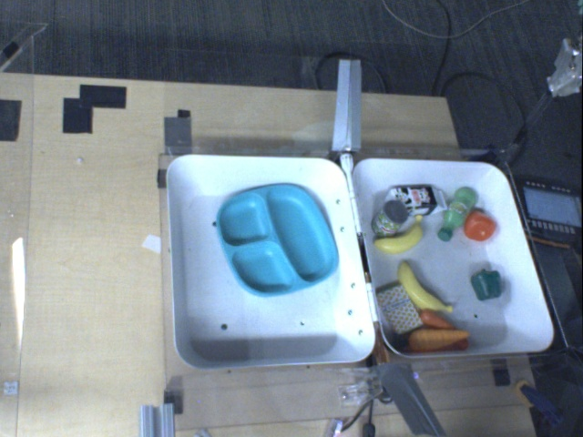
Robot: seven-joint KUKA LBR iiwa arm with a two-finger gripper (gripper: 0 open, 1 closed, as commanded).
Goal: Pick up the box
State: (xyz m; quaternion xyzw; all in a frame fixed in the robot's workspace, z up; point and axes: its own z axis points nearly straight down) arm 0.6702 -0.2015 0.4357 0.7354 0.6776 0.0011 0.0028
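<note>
The box (399, 308) is small and flat with a speckled grey pattern. It lies near the front left corner of the right bin (521, 244). A yellow banana (421, 288) touches its far right side. A carrot (437, 339) and a small red item (434, 319) lie against its front right side.
A second banana (399, 240), a black-and-white container with a grey cap (408, 202), a green bottle (455, 212), an orange fruit (479, 227) and a green pepper (486, 284) share the right bin. The left bin (196, 271) holds a blue divided plate (278, 238).
</note>
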